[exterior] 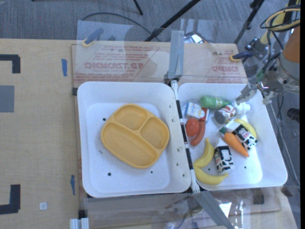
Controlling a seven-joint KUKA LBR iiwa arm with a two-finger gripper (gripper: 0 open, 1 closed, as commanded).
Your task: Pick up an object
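The right bin [271,168] holds several toy foods. A green bottle [213,101] lies at the back, with a white and blue carton [194,110] and a small can [225,114] close by. A red pepper [194,128] rests near the divider. A yellow banana [206,163] curves along the front, beside a black and white cow-print box [223,158]. An orange carrot [235,143] lies next to a second cow-print piece [246,136]. My gripper [250,94] hangs over the bin's back right corner, just right of the can and above the objects.
In the left bin [90,175] lies a yellow divided plate [135,135]. A clear plastic sheet [124,61] and a metal bar [176,56] stand behind the bins. Cables and the arm [288,56] crowd the right edge.
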